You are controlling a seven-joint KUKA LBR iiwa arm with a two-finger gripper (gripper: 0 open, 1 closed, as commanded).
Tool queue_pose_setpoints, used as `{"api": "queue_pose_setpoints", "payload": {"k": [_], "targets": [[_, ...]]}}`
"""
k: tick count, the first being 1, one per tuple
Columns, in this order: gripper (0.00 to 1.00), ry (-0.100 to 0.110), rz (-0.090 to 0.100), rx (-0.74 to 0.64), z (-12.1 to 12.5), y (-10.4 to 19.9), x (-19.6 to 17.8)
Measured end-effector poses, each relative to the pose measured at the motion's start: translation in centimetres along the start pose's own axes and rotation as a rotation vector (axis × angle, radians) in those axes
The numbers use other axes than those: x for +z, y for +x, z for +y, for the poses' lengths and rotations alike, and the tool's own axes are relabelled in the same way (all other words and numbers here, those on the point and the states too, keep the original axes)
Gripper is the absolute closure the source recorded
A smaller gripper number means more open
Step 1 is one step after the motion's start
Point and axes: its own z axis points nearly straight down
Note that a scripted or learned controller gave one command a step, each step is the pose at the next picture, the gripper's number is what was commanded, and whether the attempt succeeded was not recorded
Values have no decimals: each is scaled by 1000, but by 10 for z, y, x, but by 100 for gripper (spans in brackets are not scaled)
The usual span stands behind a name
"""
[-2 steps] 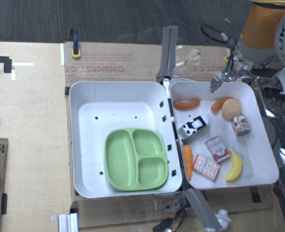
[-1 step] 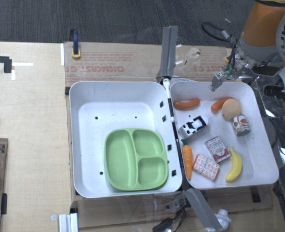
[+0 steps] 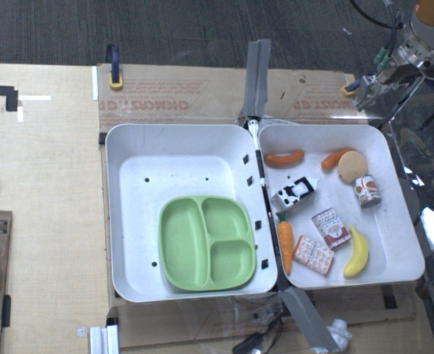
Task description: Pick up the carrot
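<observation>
While the grey arm's pincer (image 3: 375, 80) hangs at the upper right of the frame, above the far rim of the right shallow white bin (image 3: 401, 268), I cannot tell its state. The small orange carrot with a green top (image 3: 284, 243) lies lower in that bin against its left wall, pointing toward the bottom of the frame, just beside a pink patterned snack packet (image 3: 314, 254). A yellow banana (image 3: 357, 253) lies further right. The left white bin (image 3: 124, 198) holds a green divided plastic tray (image 3: 207, 242).
</observation>
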Motion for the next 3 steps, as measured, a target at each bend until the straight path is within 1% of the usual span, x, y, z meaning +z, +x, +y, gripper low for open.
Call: {"api": "queue_pose_setpoints", "payload": {"k": [1, 2, 3], "targets": [[100, 3, 1, 102, -10, 46, -50], [100, 4, 2, 203, 28, 97, 103], [100, 1, 0, 16, -1, 11, 15]]}}
